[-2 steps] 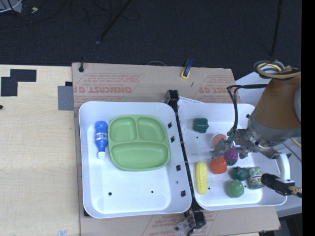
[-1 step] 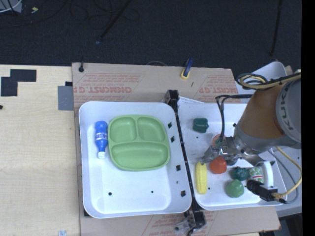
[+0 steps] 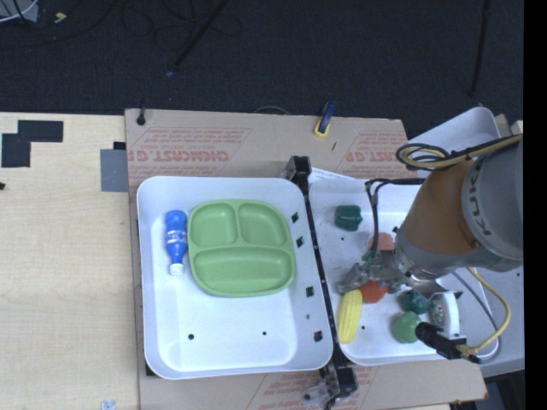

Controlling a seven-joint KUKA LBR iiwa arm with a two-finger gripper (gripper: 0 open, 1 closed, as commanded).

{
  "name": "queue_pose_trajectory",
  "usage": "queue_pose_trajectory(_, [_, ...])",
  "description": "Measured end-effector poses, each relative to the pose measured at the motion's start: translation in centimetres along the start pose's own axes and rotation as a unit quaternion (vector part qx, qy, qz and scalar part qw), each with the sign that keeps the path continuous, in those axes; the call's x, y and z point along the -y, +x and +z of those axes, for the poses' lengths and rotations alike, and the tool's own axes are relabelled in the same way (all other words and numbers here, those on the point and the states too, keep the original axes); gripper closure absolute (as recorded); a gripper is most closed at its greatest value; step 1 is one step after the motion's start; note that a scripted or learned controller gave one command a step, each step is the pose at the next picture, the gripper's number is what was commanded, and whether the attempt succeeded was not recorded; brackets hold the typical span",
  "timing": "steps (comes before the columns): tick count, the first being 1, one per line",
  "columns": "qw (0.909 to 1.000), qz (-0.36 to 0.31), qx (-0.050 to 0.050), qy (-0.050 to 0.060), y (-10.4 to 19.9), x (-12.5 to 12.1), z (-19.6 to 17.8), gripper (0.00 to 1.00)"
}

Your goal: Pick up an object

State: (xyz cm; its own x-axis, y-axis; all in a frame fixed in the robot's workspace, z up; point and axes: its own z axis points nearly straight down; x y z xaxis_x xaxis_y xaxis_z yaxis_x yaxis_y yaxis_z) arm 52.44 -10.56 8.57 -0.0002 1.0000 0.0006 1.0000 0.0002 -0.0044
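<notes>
My gripper hangs low over the middle of the right bin, under the arm's orange band. Just below it lies a red-orange object, partly covered by the gripper. A yellow corn cob lies close by at the bin's front left. A second orange piece peeks out beside the arm. A dark green object rests further back. A light green object and a teal one sit at the front right.
The left bin holds a green divided plate and a blue bottle lying beside it. A black divider runs between the bins. The arm and its cables cover the right bin's far side.
</notes>
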Motion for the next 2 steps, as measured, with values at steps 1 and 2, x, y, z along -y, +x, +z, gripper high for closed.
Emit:
queue_pose_trajectory(1, [1.0000,0.004,0.000,0.001,-0.2,0.1,-1.2,1.00])
queue_pose_trajectory(2, [1.0000,0.002,0.000,-0.003,-0.4,0.2,-7.4,1.00])
